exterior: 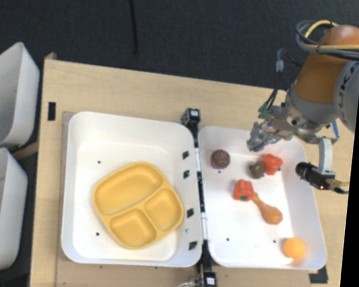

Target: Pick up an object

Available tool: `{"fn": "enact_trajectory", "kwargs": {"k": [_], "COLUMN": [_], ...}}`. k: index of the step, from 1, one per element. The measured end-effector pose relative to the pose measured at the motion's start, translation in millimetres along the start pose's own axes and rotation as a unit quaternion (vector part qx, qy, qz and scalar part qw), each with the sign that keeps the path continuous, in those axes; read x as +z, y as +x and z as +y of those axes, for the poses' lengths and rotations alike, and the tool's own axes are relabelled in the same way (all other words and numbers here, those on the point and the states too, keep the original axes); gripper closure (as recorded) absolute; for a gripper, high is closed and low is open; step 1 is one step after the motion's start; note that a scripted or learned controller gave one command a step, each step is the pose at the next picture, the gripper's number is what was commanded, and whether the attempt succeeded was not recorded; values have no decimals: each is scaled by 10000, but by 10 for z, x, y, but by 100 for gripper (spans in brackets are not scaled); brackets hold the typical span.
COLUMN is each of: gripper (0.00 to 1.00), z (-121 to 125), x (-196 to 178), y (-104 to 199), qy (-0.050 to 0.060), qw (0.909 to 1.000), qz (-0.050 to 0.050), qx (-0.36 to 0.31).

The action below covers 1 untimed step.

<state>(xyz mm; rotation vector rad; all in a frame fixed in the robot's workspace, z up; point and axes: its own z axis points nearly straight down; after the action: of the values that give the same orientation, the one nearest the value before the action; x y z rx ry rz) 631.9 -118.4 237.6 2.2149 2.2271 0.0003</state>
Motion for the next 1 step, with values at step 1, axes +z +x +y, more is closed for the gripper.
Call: {"fn": "enact_trajectory", "kwargs": {"k": [1], "gripper": [100], "z": [29], "x": [90], "y": [517], "qy": [-1], "qw": [10000], "qz": [-3], "qx": [4]}}
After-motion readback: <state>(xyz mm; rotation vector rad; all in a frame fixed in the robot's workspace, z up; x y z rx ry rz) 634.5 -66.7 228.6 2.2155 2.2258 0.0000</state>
